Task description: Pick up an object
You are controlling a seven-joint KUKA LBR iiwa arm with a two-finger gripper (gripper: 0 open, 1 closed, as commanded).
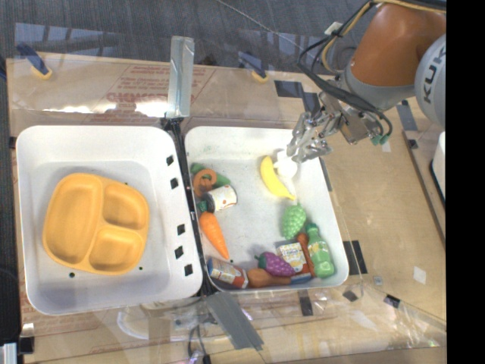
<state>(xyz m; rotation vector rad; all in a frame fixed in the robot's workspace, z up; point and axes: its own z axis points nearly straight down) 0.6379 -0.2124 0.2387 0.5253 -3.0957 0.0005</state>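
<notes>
Over the right shallow white bin (333, 226), near its upper right rim, hangs the metal two-finger hand (303, 149), grip state impossible to tell, poised just above the yellow plastic banana (274, 179), apparently the nearest loose candidate for picking.

Wooden surface under clear sheeting

Beyond the surface (379, 226) lies dark grey floor (91, 6); glare streaks the plastic sheeting (114, 89).

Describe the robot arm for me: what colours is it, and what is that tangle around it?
The arm is a rounded grey shell with a broad orange band and part of a dark lettered logo. Black cables loop around the orange part. Its hand is small bare metal, with wires and a green bit beside it.
</notes>
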